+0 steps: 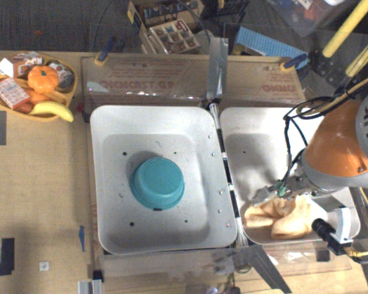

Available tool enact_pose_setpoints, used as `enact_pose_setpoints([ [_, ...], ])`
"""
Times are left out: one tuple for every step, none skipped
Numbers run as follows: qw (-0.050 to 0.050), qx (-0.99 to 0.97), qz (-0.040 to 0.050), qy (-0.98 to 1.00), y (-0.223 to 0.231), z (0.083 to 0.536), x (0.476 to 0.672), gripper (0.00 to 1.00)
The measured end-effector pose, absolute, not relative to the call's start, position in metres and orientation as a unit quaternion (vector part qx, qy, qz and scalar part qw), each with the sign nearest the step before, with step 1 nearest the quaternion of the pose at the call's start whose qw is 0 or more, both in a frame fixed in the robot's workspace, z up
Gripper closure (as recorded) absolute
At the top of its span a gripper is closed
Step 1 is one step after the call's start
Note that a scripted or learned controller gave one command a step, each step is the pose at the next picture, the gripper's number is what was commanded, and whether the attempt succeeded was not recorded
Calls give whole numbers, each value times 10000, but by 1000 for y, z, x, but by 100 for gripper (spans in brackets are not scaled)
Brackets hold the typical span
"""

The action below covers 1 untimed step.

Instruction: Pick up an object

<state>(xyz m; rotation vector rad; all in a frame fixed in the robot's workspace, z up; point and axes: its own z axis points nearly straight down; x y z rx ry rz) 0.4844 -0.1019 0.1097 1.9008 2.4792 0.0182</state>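
A teal bowl (158, 182) lies upside down in the middle of the left white bin (110, 127). In the right white bin (251, 133), a heap of tan bread-like pieces (276, 217) rests against the front wall. My gripper (283, 191) reaches down from the right, just above the back edge of those tan pieces. The arm's orange band (337, 152) and grey wrist hide most of it. Nothing is visibly lifted off the bin floor.
A yellow dish (24, 106) holding a banana, a small pumpkin and packets sits on the bench at the far left. Cardboard panels (147, 81) stand behind both bins. A metal divider (218, 72) rises between the bins at the back. Black cables (294, 127) loop over the right bin.
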Motion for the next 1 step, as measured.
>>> enact_pose_setpoints([
  [39,6959,37,7181,-114,89,482,0],
])
